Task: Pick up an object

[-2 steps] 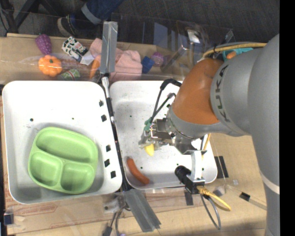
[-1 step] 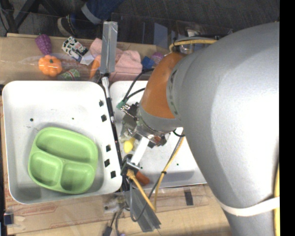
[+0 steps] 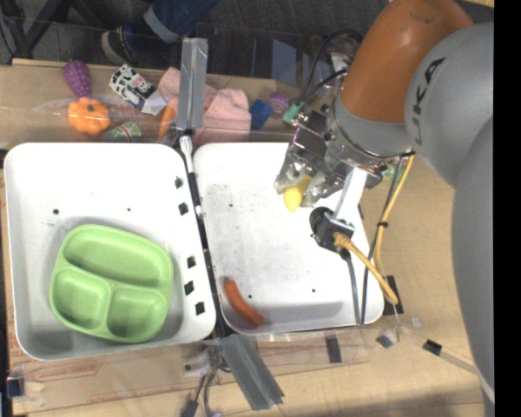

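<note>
At the upper middle of the right bin (image 3: 269, 307), the gripper (image 3: 295, 189) pinches a small yellow object (image 3: 292, 201) between its fingers, while an orange sausage (image 3: 241, 303) lies at the bin's lower left.

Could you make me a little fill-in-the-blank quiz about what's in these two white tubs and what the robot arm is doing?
1. The green divided plate lies in the ____ bin.
2. The sausage lies near the ____ edge of the right bin.
3. The small thing at the gripper is ____ in colour.
4. The little pumpkin behind the bins is ____.

Missing words: left; front; yellow; orange
</note>
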You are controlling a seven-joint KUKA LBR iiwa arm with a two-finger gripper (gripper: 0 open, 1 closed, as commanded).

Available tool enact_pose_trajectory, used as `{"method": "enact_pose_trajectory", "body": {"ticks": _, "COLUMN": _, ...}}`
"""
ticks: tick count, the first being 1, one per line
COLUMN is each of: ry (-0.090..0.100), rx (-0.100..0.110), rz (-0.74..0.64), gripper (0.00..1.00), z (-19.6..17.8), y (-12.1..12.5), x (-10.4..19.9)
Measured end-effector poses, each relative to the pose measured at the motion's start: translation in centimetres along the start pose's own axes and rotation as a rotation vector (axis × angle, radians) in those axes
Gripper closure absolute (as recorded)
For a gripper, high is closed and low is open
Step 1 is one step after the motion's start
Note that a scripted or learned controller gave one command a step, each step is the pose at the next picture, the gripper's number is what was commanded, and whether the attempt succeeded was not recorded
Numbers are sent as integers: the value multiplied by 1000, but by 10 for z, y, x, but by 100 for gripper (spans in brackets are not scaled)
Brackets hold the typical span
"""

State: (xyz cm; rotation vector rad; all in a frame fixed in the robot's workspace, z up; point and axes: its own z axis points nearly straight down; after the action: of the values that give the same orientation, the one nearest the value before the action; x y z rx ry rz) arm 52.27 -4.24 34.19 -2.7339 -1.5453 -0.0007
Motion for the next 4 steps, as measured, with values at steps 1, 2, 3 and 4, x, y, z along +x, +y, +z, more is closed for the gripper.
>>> {"method": "enact_pose_trajectory", "body": {"ticks": 1, "ry": 1, "rx": 5, "rz": -195, "gripper": 100, "z": 239, "y": -4, "x": -83}}
{"method": "enact_pose_trajectory", "body": {"ticks": 2, "ry": -1, "rx": 2, "rz": 34, "gripper": 100, "z": 58, "y": 0, "x": -17}}
{"method": "enact_pose_trajectory", "body": {"ticks": 3, "ry": -5, "rx": 8, "rz": 556, "gripper": 100, "z": 142, "y": -31, "x": 22}}
{"method": "enact_pose_trajectory", "body": {"ticks": 4, "ry": -3, "rx": 4, "rz": 821, "gripper": 100, "z": 115, "y": 30, "x": -39}}
